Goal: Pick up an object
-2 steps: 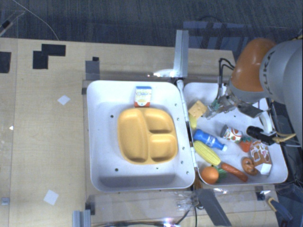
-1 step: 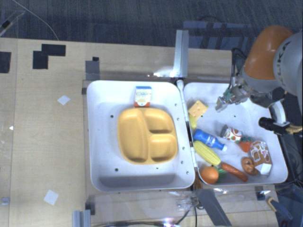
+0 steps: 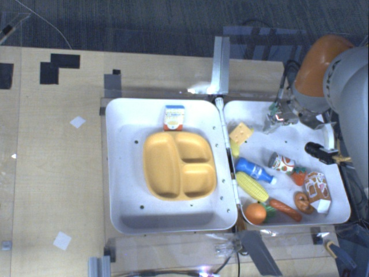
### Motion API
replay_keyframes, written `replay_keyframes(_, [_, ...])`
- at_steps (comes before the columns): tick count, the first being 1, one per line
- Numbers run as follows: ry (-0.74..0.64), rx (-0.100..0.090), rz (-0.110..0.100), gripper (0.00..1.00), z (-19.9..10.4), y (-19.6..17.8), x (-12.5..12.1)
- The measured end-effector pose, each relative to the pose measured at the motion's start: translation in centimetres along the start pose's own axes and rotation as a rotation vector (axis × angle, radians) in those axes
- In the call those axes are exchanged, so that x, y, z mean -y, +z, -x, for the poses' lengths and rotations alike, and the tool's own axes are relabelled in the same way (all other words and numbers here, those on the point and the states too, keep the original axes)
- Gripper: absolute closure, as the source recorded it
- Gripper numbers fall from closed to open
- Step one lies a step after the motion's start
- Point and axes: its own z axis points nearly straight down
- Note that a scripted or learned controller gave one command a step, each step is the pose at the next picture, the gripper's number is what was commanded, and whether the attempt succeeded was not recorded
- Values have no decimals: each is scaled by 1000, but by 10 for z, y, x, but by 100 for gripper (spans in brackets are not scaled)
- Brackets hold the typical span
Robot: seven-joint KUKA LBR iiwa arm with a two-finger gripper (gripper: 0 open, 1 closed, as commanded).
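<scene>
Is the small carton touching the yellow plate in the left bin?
Cannot tell. In the camera view the carton sits right at the yellow plate's far edge, no clear gap.

One fixed camera looks down at a slant from above the bench, taking in both the left bin and the right bin whole, with the arm entering at right.

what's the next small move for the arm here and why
Probably lower the gripper and shift it toward the cheese wedge. The gripper sits over the bare upper part of the right bin with nothing visible in it, and the cheese wedge is the nearest toy, lying apart from the clustered blue bottle and corn.
</scene>
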Motion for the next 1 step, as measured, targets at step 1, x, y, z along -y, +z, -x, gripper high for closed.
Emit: replay_keyframes(1, [-25,-1,0,100,-20,0,-15])
